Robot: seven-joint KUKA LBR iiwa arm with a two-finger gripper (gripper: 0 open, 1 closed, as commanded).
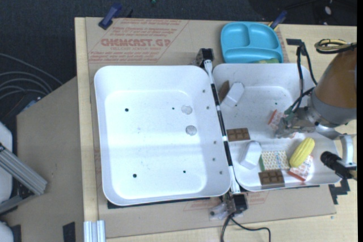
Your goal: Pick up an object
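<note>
You are looking at the left bin (113, 122), sitting beside the right bin (266, 79), which is holding the clutter. The arm (337, 90) is reaching in over the right bin's far side. A blue divided tray (249, 39) is lying behind that bin. The gripper (288, 124) is hanging just beside a yellow corn cob (302, 151); jaw state: cannot tell. Two brown chocolate bars (238, 134) and a white block (251, 154) are lying nearby.
</note>
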